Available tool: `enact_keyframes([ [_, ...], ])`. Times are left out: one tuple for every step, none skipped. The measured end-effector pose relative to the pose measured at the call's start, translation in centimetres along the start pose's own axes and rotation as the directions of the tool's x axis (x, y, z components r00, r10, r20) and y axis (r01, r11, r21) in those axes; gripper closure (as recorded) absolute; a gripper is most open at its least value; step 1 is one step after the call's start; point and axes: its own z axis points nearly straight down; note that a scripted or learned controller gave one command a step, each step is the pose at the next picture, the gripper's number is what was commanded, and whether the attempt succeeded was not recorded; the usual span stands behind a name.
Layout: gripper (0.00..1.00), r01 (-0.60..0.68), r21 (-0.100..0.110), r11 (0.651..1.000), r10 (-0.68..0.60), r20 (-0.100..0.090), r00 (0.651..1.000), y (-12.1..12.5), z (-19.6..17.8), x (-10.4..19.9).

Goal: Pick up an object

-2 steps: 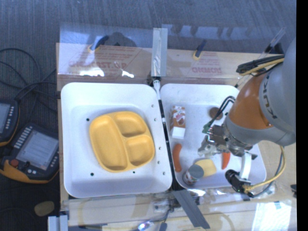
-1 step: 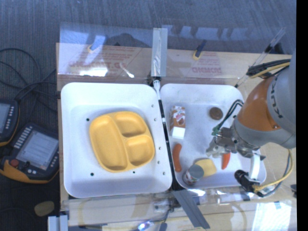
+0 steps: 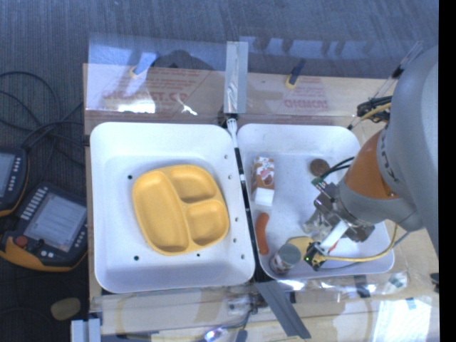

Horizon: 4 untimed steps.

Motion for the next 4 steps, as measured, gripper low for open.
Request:
enact_keyframes([
  [1.0,-0.131,0.003,0.991,0.131,0.014,0.991,-0.2,-9.2,6.1],
  [1.0,-0.29,0.002,0.957,0.29,0.016,0.957,1.3,-9.5,5.2],
  [1.0,-0.267,0.002,0.964,0.267,0.014,0.964,3.7,-0.6,5.5],
  [1.0,-0.055,0.005,0.998,0.055,0.013,0.998,0.9,-9.1,11.5],
])
